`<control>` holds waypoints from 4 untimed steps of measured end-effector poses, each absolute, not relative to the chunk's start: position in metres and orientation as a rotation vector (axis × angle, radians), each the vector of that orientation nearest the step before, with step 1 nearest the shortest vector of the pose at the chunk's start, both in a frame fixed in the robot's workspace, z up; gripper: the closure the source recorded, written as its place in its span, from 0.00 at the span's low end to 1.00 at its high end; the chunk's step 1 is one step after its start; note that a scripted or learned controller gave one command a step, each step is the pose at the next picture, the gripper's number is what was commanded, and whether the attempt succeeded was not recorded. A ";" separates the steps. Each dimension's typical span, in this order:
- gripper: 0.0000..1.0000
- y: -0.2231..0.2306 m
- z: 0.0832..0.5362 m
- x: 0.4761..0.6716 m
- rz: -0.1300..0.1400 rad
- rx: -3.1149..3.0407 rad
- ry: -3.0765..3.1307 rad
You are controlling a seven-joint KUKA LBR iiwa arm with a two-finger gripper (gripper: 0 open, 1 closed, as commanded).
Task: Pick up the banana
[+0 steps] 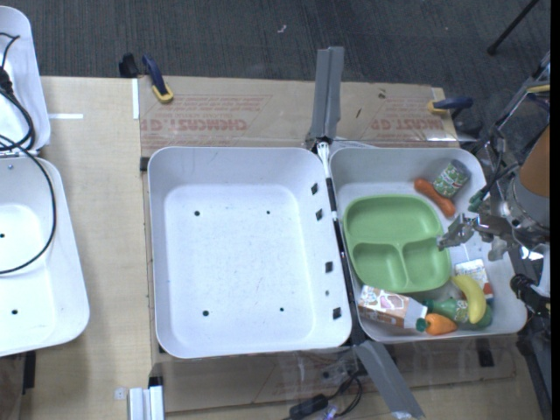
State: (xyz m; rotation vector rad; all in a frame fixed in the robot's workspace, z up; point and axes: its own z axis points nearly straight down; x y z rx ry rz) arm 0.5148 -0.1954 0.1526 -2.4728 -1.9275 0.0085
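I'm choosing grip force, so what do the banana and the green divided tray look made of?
Banana: probably moulded plastic, a toy; its yellow skin looks even and slightly glossy, though it is small here. Green divided tray: likely rigid plastic with a matte finish, given its uniform colour and softly rounded compartment walls.

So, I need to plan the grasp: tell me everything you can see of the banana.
The banana is small, yellow and curved, likely a plastic toy. It lies flat near the front right corner of the right bin, running from upper left to lower right. It rests over a green item, beside the green divided plate and near an orange carrot-like piece. The gripper hangs above and left of it, not touching.
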 end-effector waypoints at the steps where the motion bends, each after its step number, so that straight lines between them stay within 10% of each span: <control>1: 0.00 -0.196 0.095 0.483 -0.017 -2.570 -1.799; 2: 1.00 -0.203 0.099 0.482 -0.007 -2.585 -1.786; 3: 1.00 -0.136 0.095 0.481 -0.011 -2.910 -1.234; 4: 1.00 -0.083 0.188 0.478 0.014 -3.043 -0.780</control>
